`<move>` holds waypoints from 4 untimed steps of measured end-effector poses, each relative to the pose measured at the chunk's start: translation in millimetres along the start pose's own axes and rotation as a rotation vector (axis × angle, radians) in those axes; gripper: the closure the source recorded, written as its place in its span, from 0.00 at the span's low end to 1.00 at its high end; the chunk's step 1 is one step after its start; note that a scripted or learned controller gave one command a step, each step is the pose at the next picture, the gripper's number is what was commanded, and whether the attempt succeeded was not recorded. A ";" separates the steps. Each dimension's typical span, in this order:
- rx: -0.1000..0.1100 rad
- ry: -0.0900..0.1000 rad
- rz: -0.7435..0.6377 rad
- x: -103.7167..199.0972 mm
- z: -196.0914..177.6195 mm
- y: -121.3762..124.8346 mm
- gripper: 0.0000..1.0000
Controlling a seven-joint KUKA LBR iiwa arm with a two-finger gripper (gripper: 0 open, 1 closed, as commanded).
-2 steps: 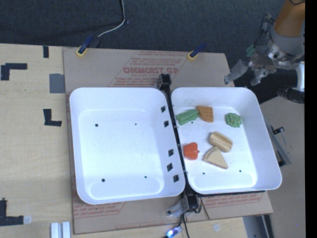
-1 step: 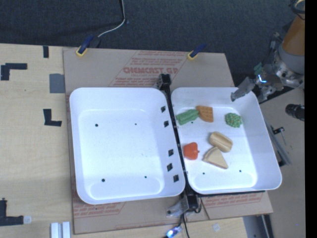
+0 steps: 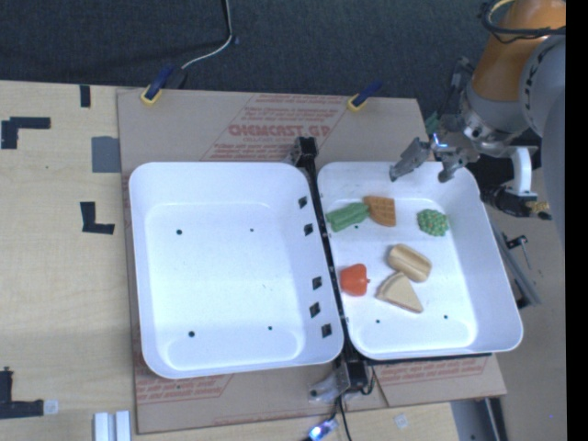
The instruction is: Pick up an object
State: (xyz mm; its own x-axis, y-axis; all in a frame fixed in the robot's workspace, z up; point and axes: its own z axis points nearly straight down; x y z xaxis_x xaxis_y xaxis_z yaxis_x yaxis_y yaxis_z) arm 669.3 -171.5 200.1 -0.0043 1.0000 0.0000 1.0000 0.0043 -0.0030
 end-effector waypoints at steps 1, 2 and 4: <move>-0.001 -0.003 0.005 -28.9 6.1 -1.6 0.00; 0.002 -0.002 0.005 -53.5 51.6 -2.4 0.00; -0.018 -0.006 0.003 -52.4 -111.9 0.4 0.00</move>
State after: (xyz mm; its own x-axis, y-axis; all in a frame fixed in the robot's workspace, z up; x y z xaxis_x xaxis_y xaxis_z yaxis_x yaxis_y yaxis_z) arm 670.3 -224.0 312.0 -0.0017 1.0000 -0.0058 0.9999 0.0018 0.0153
